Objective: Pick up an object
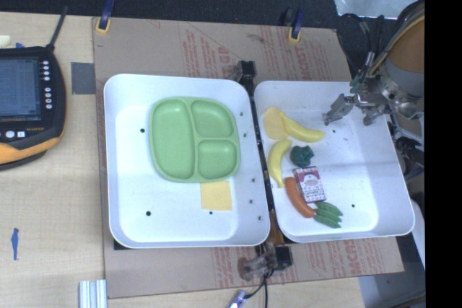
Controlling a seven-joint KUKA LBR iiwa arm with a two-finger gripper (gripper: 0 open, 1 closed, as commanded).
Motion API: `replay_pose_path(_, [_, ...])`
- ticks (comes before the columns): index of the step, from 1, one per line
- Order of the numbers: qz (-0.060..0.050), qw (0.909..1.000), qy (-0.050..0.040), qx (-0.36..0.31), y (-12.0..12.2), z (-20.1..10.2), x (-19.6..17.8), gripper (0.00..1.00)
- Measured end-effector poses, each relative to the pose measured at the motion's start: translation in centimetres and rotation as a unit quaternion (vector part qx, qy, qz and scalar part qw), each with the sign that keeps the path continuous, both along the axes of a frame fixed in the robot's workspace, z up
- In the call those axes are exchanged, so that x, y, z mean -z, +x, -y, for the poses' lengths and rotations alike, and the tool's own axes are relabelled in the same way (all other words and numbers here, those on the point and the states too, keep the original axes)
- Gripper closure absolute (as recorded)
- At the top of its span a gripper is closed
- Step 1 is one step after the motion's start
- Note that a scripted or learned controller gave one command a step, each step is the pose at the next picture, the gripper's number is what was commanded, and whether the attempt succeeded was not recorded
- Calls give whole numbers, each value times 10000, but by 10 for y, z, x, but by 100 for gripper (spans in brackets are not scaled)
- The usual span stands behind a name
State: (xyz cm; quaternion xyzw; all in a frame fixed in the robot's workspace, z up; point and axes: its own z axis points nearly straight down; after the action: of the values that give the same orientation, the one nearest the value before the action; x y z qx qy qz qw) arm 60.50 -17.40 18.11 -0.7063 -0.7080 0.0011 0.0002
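Bins: 2 white bins side by side on brown cardboard, the left bin (123, 220) and the right bin (375, 220).
Left bin: holds a green plate (193, 138) with 3 compartments, and a yellow square (216, 195) lying flat just below the plate.
Right bin: a cluster of small toy foods sits along its left side, near the wall shared with the left bin.
Bananas: 2 yellow bananas, the upper banana (302, 130) lying slantwise, the lower banana (277, 161) running down along the bin's left wall.
Yellow disc (272, 123): pale, round, touching the upper banana's left end.
Broccoli (302, 154): dark green, lumpy, just right of the lower banana.
Carton (311, 184): small red and white box, lying flat below the broccoli.
Carrot (298, 198): orange, slanted, touching the carton's left edge.
Pea pod (327, 215): green, at the carrot's lower end.
Gripper (354, 110): over the right bin's upper right part, fingers spread apart with nothing between them, well clear of the foods.
Tablet (25, 104): orange-edged controller on the bench at far left.
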Motion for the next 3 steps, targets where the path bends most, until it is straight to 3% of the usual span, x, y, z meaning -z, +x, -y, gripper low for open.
replay_pose_path(1, [-21, 10000, 4, -18, -4, -52, 90, 0])
replay_pose_path(2, [2, 10000, 0, -1, 11, 9, 18, 0])
replay_pose_path(3, [-16, 10000, 8, -14, 36, -55, 66, 0])
